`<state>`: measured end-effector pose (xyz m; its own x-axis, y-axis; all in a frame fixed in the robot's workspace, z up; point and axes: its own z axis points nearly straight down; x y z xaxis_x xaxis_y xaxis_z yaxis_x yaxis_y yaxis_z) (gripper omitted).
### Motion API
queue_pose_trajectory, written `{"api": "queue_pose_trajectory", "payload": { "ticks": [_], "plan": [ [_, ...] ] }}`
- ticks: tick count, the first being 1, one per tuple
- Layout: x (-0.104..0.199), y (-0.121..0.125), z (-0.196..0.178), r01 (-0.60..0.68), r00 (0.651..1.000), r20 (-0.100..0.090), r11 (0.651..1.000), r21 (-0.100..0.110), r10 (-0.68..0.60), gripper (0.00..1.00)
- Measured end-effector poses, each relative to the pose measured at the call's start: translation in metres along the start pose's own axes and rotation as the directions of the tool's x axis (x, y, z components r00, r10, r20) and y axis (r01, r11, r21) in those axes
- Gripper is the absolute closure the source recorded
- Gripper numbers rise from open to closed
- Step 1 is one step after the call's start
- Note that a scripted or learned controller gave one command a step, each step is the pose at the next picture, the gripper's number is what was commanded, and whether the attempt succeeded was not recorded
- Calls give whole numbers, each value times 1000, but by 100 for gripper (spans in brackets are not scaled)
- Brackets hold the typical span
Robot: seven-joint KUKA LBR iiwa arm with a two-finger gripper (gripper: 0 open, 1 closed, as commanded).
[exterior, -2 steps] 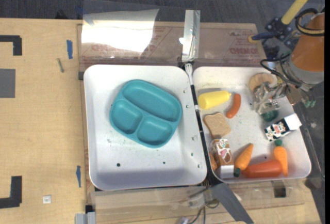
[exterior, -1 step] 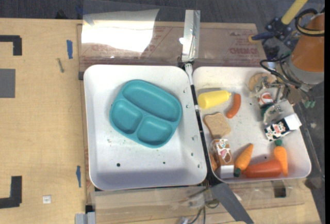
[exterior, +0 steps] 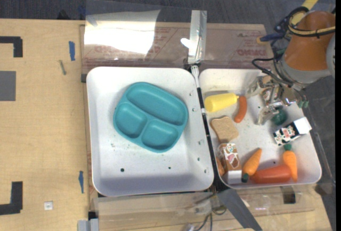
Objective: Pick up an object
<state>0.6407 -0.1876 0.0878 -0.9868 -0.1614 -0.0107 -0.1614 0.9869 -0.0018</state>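
Observation:
The right bin [exterior: 314,158] holds several toy foods. Among them are a yellow piece [exterior: 221,101], a small orange sausage shape [exterior: 241,109], a bread slice [exterior: 225,128] and a small printed carton [exterior: 230,154]. Two carrots [exterior: 252,162] [exterior: 290,163], a red pepper [exterior: 273,173] and a black-and-white carton [exterior: 290,131] lie nearer the front. My gripper [exterior: 270,110] hangs low over the bin's back right part. A small dark green piece [exterior: 279,116] sits right beside its tip, and I cannot tell whether they touch.
In the left bin [exterior: 101,161] lies a teal divided plate [exterior: 152,116]. A raised divider [exterior: 200,118] runs between the two bins. Behind them stands a clear panel with a metal post [exterior: 197,35]. The arm's orange band [exterior: 314,27] sits above the right bin's back corner.

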Motion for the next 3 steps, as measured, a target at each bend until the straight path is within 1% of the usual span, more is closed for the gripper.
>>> {"api": "queue_pose_trajectory", "payload": {
  "ticks": [1,2,3],
  "plan": [
    [16,67,-1,-457,889,-1,889,0,457,0],
    [9,96,-2,-492,871,-1,871,1,492,0],
    [96,95,-3,-501,866,0,866,1,501,0]
  ]
}}
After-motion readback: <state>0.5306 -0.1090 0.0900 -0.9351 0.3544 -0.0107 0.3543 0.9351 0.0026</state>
